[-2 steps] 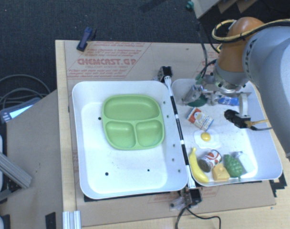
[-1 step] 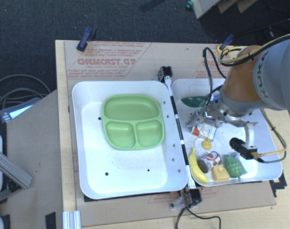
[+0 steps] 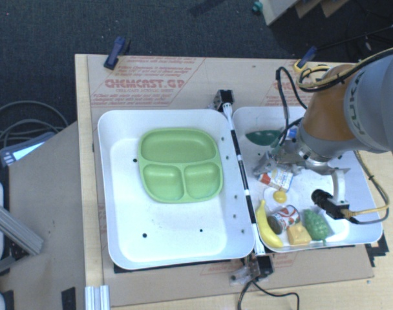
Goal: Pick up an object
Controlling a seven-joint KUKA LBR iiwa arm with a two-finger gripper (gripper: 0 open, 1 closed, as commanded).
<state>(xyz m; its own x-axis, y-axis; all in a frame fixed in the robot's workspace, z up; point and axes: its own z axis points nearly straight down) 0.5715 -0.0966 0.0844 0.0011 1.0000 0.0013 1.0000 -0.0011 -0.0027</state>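
The right bin (image 3: 361, 173) holds several small objects. A yellow banana (image 3: 267, 226) lies along its left wall near the front. Beside it are a small red-and-white can (image 3: 289, 219), a yellow block (image 3: 298, 235) and a bumpy green piece (image 3: 317, 225). A dark green leaf-shaped piece (image 3: 264, 135) lies at the back. An orange-and-white packet (image 3: 278, 180) and a small yellow round piece (image 3: 280, 197) lie in the middle. My gripper (image 3: 278, 161) hangs low over the middle of this bin, right above the packet, with the wrist hiding much of it.
The left bin (image 3: 119, 225) holds a light green divided plate (image 3: 181, 164). The arm's grey and orange body (image 3: 339, 118) covers the right bin's back right. A black cable plug (image 3: 323, 201) hangs from the wrist over that bin. A metal rail (image 3: 240, 173) separates the bins.
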